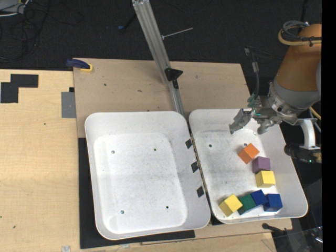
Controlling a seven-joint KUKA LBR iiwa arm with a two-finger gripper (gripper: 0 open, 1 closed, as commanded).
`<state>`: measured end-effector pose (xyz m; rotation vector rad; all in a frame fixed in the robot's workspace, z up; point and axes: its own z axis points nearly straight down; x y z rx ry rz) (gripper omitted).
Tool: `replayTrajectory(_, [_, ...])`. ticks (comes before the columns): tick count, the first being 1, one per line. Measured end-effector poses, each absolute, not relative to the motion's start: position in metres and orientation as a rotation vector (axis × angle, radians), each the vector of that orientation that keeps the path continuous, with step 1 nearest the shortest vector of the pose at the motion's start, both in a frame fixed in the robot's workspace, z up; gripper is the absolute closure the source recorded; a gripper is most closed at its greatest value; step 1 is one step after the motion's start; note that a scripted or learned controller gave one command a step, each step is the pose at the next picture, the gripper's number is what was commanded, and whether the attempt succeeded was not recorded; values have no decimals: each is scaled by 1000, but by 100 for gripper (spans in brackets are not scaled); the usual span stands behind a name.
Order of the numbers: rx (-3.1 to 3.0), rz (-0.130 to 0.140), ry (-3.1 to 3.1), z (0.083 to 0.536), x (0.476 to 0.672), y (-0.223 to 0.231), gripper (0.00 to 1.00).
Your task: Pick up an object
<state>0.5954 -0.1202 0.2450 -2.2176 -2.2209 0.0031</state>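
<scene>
We read this as the approach step: the pincer (251, 124) hangs over the far part of the right bin (210, 121), with its fingers spread apart and nothing between them. No object is lifted yet. The candidates all lie in that same bin, towards its right and near sides: an orange block (249, 153) closest to the pincer, then a purple block (261, 164) and a yellow block (265, 178) lining up towards the near right corner, where a second yellow block (229, 204), a green block (246, 203) and two blue blocks (266, 199) crowd together. The left bin (92, 122) carries none of them. We judge the orange block the easiest target, standing a little apart from its neighbours; the next move calls for shifting the pincer towards the near side until it is above that block, turning the fingers to match its tilted faces, then descending and closing
</scene>
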Motion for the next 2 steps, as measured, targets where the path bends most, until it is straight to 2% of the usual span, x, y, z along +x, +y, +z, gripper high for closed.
replayTrajectory(1, [-2219, 2, -2219, 245, 595, -121, 0])
replayTrajectory(2, [-2216, 9, -2216, 189, 584, -119, 0])
